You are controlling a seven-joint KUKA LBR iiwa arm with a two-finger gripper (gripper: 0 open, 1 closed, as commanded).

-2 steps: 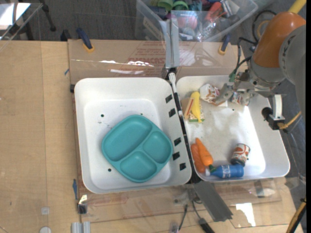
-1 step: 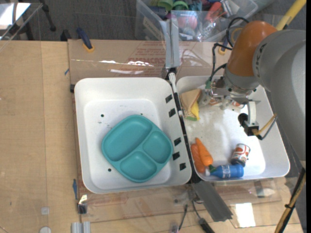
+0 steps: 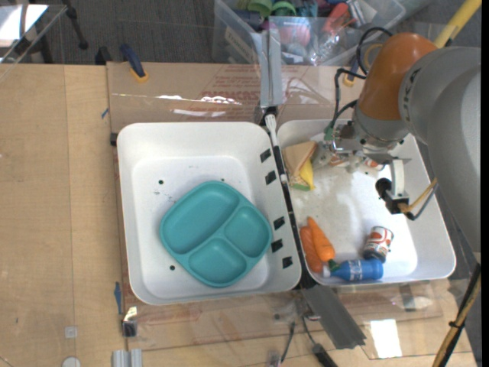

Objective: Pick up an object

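Note:
My gripper (image 3: 338,156) hangs low in the back of the right bin (image 3: 435,235), below the arm's orange band (image 3: 393,75). Just left of it a tan and yellow wedge-shaped toy (image 3: 302,164) leans against the bin's left wall. An orange carrot (image 3: 316,243) lies by the left wall nearer the front. A blue bottle (image 3: 359,270) lies along the front wall, and a small red and white can (image 3: 377,242) stands just behind it. I see nothing held by the gripper.
The left bin (image 3: 145,167) holds a teal divided plate (image 3: 215,232). A black divider (image 3: 280,197) runs between the bins. A clear crate of mixed toys (image 3: 306,10) stands behind the bench. The grey arm (image 3: 451,113) covers the right bin's back right corner.

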